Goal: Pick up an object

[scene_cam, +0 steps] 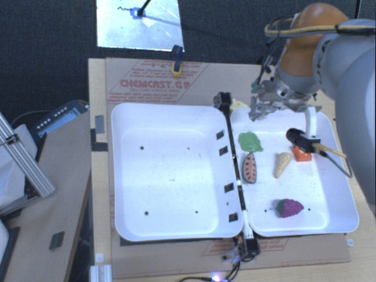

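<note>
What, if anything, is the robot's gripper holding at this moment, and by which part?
Nothing can be seen held. The gripper hangs over the far end of the right bin, apart from the green leaf toy below it; nothing shows at its tip.

- Two bins sit side by side on the tabletop (100,175).
- The right bin (338,207) holds a leaf (251,141), melon slice (249,168), cone (282,163) and berry (289,207).
- The pincer (260,111) hangs over its far edge.
</note>
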Controlling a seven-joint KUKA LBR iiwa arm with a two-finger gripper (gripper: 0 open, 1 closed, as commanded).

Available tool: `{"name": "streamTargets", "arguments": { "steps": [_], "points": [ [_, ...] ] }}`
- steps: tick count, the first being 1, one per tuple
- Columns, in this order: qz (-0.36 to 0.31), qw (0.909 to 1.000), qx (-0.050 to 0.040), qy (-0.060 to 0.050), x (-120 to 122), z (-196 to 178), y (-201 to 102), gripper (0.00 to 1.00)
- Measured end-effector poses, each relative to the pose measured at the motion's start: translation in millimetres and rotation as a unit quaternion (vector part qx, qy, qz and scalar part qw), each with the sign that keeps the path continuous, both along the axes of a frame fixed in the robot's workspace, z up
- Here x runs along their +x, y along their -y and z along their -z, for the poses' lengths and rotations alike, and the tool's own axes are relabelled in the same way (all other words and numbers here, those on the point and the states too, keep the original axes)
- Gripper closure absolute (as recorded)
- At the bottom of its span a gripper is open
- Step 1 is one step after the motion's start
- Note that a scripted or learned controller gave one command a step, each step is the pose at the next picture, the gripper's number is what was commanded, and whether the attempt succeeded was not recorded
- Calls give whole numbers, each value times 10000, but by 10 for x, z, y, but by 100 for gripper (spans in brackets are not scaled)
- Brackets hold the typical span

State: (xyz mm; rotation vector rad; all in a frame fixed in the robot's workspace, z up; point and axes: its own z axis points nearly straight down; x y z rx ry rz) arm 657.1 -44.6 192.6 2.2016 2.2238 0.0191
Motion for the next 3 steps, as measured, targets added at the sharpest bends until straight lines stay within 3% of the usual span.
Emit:
{"name": "streamTargets", "arguments": {
  "steps": [1,2,3],
  "points": [
    [51,10000,-15,-32,133,-701,416,100],
    [64,9998,13,-165,-784,604,518,100],
    [-11,10000,12,-54,-521,54,-424,100]
  ]
}}
